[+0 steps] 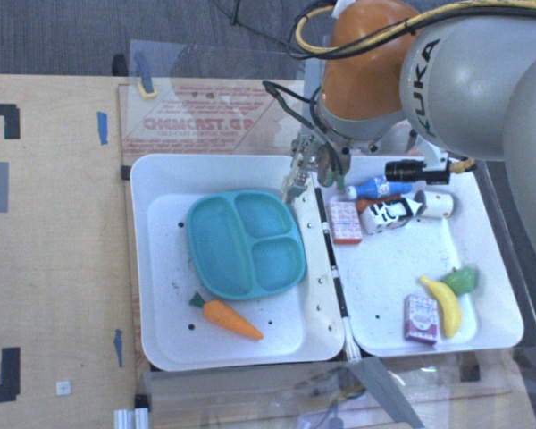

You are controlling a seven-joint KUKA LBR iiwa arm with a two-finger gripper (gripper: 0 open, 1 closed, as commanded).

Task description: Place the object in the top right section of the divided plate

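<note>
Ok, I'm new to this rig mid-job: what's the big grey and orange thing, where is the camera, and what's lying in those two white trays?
The camera is fixed above the bench, looking down at a slant. The grey machine with the orange band is a robot arm reaching in from the picture's right. Its metal hand hangs over the divider between the bins, by the teal divided plate's upper right corner; I can't tell whether it holds anything. The left white bin has the plate and an orange toy carrot. The right white bin has a yellow toy banana, a green toy, two small pink cartons, a blue-labelled tube and a black-and-white item.
</note>
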